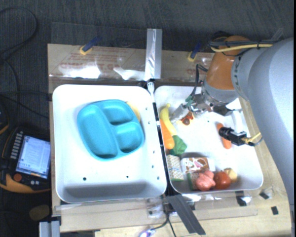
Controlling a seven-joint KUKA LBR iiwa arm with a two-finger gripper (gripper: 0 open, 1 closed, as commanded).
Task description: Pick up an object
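We see the wooden counter on dark carpet, while the hand, half-hidden over the right bin, has a grip we cannot tell.

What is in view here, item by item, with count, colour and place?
bins: 2, white, side by side on the bench
divided tray: 1, blue, in the left bin
banana: 1, yellow, right bin, along its left wall
carrot: 1, orange, right bin, just below the banana
small box: 1, printed, right bin, near front
pink toy: 1, pink, right bin, front
tomato-like toy: 1, red, right bin, front
handheld screen: 1, dark, left of the bench
arm: 1, grey with orange band, from the right
gripper: 1, over the right bin's back
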